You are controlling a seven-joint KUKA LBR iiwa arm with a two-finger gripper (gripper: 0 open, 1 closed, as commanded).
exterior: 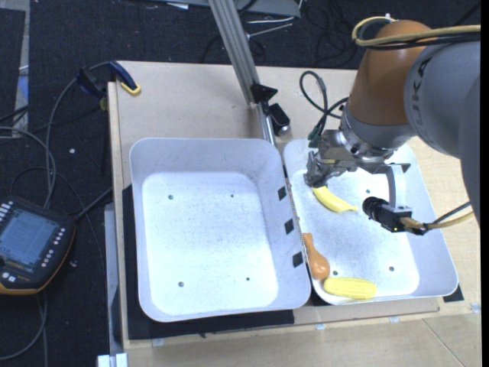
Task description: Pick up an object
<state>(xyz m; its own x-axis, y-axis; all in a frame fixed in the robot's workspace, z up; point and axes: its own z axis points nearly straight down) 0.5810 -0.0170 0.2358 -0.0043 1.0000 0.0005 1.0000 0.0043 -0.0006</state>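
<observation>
Just below the tool [317, 176] lies a yellow banana [333, 200].

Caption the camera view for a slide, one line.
KUKA arm's gripper hovers over the right bin beside a banana; an orange gourd and corn cob lie nearer the front.

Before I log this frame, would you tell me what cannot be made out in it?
- Gripper, camera view: its fingertips are too small and dark against the wrist to read.
- Banana: its upper end meets the gripper; contact is unclear.
- Right bin: its far wall is hidden by the arm.
- Orange gourd-shaped object: too small to identify.
</observation>
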